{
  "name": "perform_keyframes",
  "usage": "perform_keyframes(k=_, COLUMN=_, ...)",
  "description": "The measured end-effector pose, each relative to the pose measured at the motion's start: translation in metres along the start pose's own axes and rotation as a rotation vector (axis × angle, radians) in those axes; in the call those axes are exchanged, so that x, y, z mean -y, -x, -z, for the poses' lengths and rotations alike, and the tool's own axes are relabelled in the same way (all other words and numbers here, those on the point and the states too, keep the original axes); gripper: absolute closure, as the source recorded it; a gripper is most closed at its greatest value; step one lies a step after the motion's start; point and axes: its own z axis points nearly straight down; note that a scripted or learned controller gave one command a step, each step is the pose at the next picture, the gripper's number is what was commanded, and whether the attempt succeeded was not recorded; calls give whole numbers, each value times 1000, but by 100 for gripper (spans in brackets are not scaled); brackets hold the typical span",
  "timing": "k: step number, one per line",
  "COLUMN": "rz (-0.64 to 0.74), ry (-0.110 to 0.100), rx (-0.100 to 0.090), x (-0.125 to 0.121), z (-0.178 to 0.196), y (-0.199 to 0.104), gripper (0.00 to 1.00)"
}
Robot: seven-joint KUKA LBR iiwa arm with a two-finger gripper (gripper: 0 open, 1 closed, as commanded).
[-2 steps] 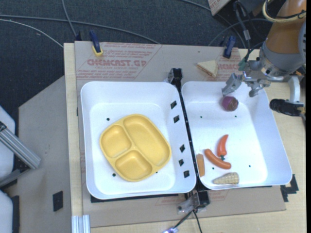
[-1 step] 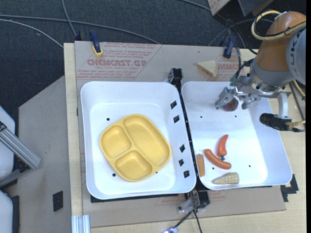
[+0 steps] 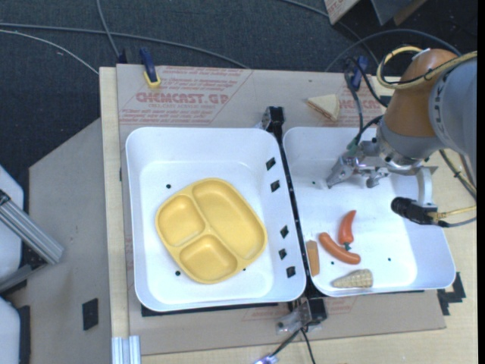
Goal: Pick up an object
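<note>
Our gripper (image 3: 356,171) hangs over the upper half of the right bin (image 3: 424,275); we cannot tell its state from this view, and nothing visible sits in it. The nearest thing to lift, the chilli (image 3: 348,227), lies at about six o'clock from it, near but apart, its long axis running roughly twelve to six. The sausage (image 3: 339,249) lies just beyond, slanting from ten toward four.
</note>
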Motion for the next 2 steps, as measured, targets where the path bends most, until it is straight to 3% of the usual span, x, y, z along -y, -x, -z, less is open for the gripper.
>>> perform_keyframes(k=1, rz=1, ry=4, rx=1, x=0, z=-15, y=-1, gripper=0)
perform_keyframes(k=2, rz=1, ry=9, rx=1, x=-1, z=-3, y=-1, gripper=100)
